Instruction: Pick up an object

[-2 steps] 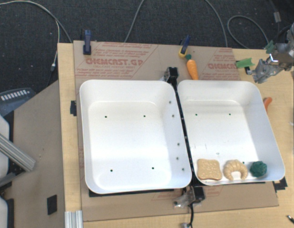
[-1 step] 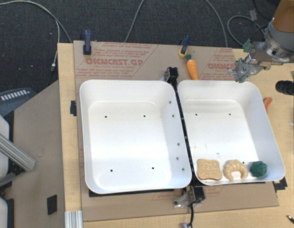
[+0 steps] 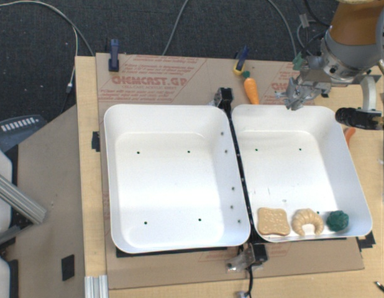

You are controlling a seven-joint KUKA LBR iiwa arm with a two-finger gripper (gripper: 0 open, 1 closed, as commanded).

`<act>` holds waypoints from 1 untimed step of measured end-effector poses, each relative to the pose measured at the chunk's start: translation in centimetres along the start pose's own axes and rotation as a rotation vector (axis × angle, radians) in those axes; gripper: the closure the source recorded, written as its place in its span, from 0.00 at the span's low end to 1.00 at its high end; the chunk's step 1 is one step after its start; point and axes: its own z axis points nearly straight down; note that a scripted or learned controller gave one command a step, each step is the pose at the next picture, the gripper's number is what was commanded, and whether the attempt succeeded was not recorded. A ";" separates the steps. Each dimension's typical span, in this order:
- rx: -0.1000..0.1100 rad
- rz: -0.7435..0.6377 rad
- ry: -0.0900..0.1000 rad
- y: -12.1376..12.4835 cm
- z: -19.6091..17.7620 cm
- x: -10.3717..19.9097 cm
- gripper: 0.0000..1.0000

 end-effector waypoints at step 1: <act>0.001 0.000 0.000 1.2 0.9 4.6 1.00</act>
